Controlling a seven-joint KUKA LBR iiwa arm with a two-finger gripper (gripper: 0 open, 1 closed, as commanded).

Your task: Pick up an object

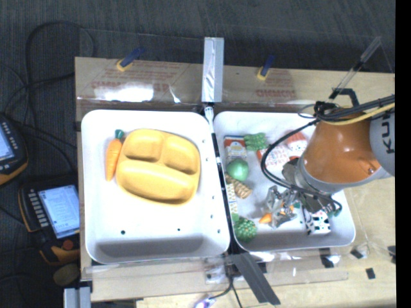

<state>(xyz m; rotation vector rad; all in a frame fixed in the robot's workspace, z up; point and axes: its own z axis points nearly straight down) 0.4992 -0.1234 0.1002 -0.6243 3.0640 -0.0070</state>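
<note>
Over right bin point(347, 233), arm point(343, 153) bent downward, hand point(280, 212) among toys

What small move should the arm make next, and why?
Probably a short, straight descent: the gripper hangs low in the right bin, over a small orange piece, with the green ball and dice nearby.

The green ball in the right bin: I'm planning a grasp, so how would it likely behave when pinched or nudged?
The green ball looks round and smooth, so it would probably roll if nudged and may slip from a pinch. It sits among other toys in the right bin, which might stop it quickly. It looks light for its size.
</note>
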